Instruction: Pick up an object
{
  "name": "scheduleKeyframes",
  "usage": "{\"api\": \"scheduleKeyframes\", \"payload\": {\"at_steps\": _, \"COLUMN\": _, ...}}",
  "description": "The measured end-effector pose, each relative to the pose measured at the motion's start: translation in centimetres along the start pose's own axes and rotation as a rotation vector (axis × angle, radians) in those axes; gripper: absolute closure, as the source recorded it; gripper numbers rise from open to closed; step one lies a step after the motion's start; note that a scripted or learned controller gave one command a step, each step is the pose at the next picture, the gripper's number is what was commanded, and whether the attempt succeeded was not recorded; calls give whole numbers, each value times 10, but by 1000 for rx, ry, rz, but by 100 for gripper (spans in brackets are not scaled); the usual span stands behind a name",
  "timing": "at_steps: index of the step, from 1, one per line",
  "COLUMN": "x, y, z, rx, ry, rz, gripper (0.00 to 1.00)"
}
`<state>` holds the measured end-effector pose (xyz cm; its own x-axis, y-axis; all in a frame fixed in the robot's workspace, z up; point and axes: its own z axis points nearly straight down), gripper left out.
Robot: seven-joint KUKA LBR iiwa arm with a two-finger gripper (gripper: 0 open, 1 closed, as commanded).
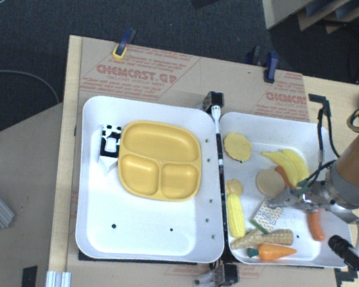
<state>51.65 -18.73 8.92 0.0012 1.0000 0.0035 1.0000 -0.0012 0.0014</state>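
Arm: reaches in from the right, over the right bin (313, 135).
Claw (291, 196): low among the food; cannot tell whether apart or together.
Right bin: banana (289, 165), corn (234, 215), carrot (275, 253), tan disc (269, 182), yellow slice (237, 147), patterned packet (267, 216) just beside the claw.
Left bin (89, 220): yellow divided plate (160, 160), small black-and-white item (110, 142) touching its left edge.
Counter (65, 156): carries both bins side by side.

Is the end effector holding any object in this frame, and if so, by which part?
It cannot be told. The end effector sits low in the right bin, among the toy foods beside the banana, but no item is visibly in its grip.
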Motion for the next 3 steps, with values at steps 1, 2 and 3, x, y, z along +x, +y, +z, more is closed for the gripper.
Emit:
{"api": "scheduleKeyframes", "payload": {"at_steps": 1, "x": 0, "y": 2, "z": 1, "rx": -2, "ry": -2, "rz": -1, "gripper": 0}}
{"api": "scheduleKeyframes", "payload": {"at_steps": 2, "x": 1, "y": 5, "z": -12, "rx": -10, "ry": -2, "rz": -1, "gripper": 100}}
{"api": "scheduleKeyframes", "payload": {"at_steps": 3, "x": 2, "y": 2, "z": -75, "rx": -5, "ry": -6, "rz": -2, "gripper": 100}}
